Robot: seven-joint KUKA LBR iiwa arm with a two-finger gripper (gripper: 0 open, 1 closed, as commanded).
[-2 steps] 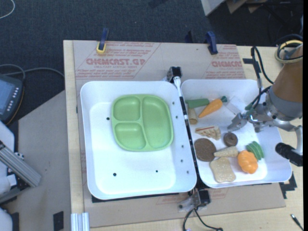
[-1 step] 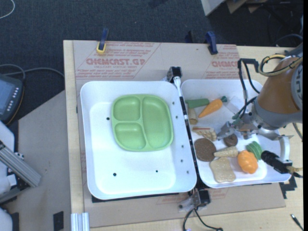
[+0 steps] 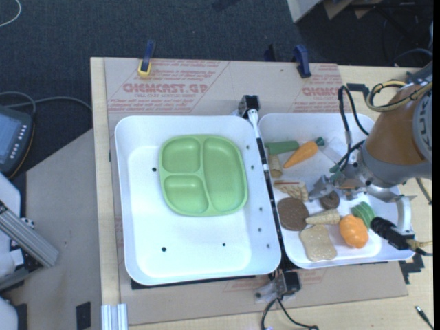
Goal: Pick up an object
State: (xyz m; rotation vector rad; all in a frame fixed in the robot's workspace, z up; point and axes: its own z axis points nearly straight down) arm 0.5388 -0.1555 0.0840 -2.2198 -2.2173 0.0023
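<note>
- Two shallow white bins sit side by side on the worktop: the left bin and the right bin.
- One green divided plate with three compartments lies in the left bin, toward that bin's far half.
- The right bin holds the food pieces: one carrot near its far edge, with one green piece just left of the carrot.
- One dark brown round cookie lies nearer the camera than the carrot, beside the wall shared with the left bin.
- One tan slice of bread lies just in front of the cookie, and one orange fruit to the right of the bread.
- One arm reaches in, and its pincer hangs low over the right bin, between the carrot and the cookie; I cannot tell whether it is released or clenched.
</note>
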